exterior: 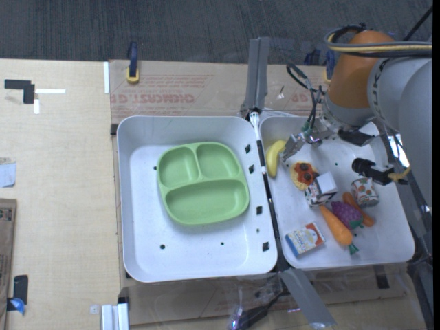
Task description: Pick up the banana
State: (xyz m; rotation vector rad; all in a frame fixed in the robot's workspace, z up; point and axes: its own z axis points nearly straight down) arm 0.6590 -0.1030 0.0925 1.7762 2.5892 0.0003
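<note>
Because the banana lies tight against a bin wall, the risks come first, then the holders, biggest down to smallest.

Arm (385,81): grey with an orange band, reaching in from the right over the right bin's far end.
Risk, wall: the banana (275,157) sits at the right bin's left edge, against the divider; I judge a finger could land on the wall instead of beside the fruit and the grasp would miss.
Risk, slip: its curved skin could roll out of a shallow pinch.
Risk, neighbours: the yellow-and-red toy (302,174) is just beside it and could get nudged or caught.
Left bin (137,253): holds a green divided plate (203,183), nothing on it.
Right bin (385,249): holds the banana, the toy, a small white box (323,184), a can (365,192), purple grapes (347,212), a carrot (337,227) and a small carton (305,240).
Gripper (294,146): low, just right of the banana, not around it.
Fingers: spread a little apart, nothing between them.
</note>
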